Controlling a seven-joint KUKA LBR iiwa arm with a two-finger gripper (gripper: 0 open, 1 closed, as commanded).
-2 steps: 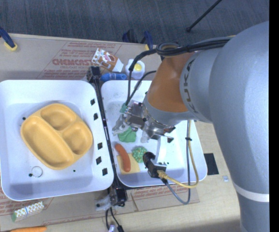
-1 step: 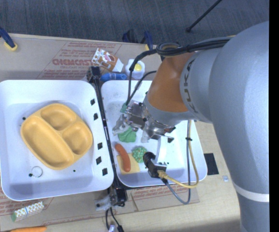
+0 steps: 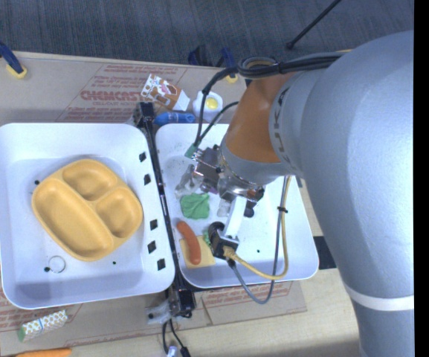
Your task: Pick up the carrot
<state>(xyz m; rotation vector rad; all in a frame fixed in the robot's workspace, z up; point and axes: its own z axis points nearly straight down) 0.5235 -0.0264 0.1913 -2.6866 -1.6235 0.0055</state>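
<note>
Nearest us, by the front edge of the right bin (image 3: 296, 262), we see the carrot (image 3: 189, 242), lying lengthwise close to that bin's left wall, w/ a pale yellow piece (image 3: 206, 257) touching its right side. We'd guess it sits there simply as one of the loose items dropped in for picking; it's on the bin floor, not lifted. Just behind it lies a green piece (image 3: 195, 204), near but apart. Over the bin's middle hangs the gripper (image 3: 218, 181), wrist cables and a yellow hose looping down toward the front edge; it's above the green piece's far side rather than the carrot, so we judge the approach isn't lined up yet. Whether it's spread or closed we can't tell, the wrist hardware hides that. In the left bin (image 3: 13, 147) a yellow divided plate (image 3: 86, 208) sits mid-floor, prob. the drop-off spot. Beyond the bins' far edge, small packets (image 3: 160, 90) rest on the cardboard (image 3: 88, 88).
</note>
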